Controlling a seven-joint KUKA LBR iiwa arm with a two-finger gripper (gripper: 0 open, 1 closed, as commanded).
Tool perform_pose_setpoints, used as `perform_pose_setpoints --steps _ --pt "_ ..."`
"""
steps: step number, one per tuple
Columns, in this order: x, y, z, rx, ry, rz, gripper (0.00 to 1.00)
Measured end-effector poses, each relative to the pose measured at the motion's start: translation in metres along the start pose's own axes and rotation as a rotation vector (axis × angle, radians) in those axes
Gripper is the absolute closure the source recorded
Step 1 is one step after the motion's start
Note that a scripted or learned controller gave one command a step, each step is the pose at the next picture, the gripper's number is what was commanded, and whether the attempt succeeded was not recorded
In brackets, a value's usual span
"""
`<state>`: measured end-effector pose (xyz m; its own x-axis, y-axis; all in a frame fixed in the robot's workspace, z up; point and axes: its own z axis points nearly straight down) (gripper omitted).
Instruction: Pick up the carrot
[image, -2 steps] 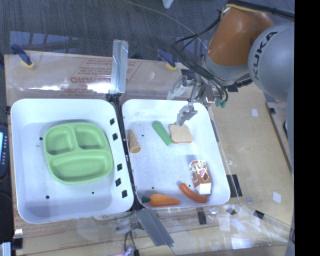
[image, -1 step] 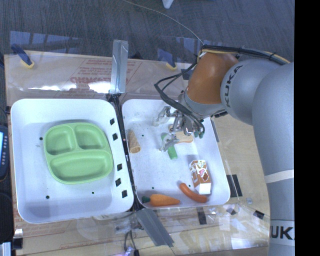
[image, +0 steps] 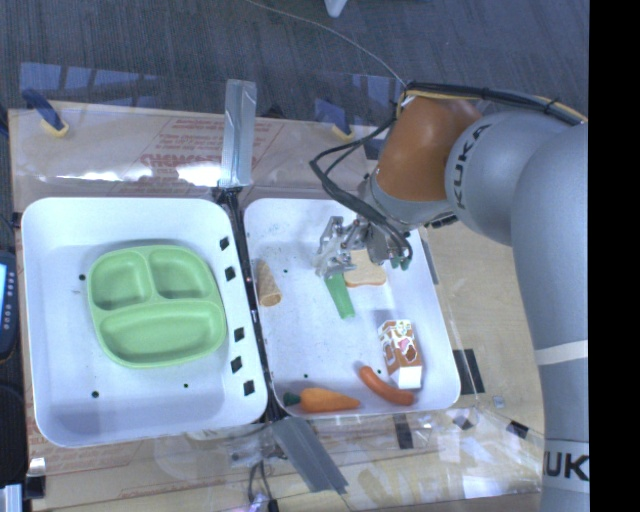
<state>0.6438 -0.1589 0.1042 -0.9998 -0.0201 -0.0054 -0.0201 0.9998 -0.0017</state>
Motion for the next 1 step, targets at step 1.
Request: perform_pose_setpoints --steps 1 --pt "-0.0086 0.0739 -0.0947 -0.002 -0.007 -0.072 1.0"
